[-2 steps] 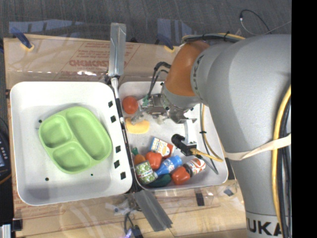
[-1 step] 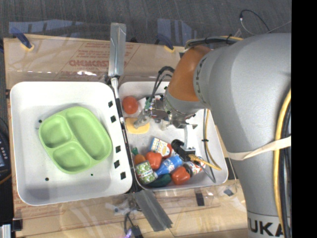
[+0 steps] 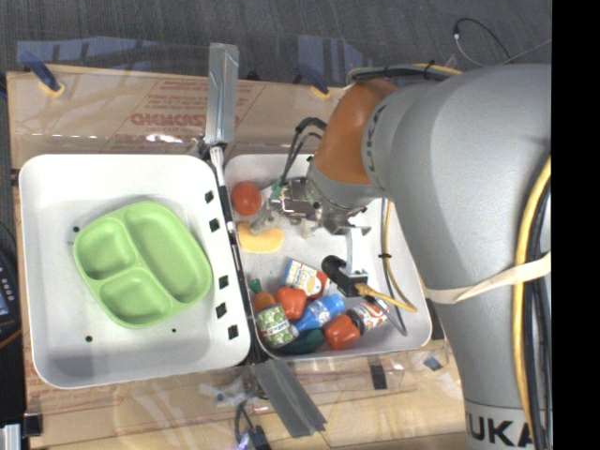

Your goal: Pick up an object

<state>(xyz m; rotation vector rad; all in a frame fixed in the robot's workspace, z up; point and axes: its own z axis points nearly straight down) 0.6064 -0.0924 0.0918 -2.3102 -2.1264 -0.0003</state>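
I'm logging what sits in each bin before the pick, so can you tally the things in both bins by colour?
Green: 2, the green three-compartment plastic plate in the left bin and a green-labelled can
Red or orange: 3, a round red tomato, a red pepper, a red block
Yellow: 1, a yellow banana-like piece
Blue: 1, a blue bottle
Total: 7 clearly told apart; the pile hides others.

Divided plate [image 3: 142, 262] in left bin [image 3: 56, 181]; clutter fills right bin [image 3: 410, 289].

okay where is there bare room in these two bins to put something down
Most bare floor is in the left bin, all around the green divided plate. In the right bin, a small patch lies between the yellow piece and the pile. The near end is crowded; the gripper hangs beside the tomato.
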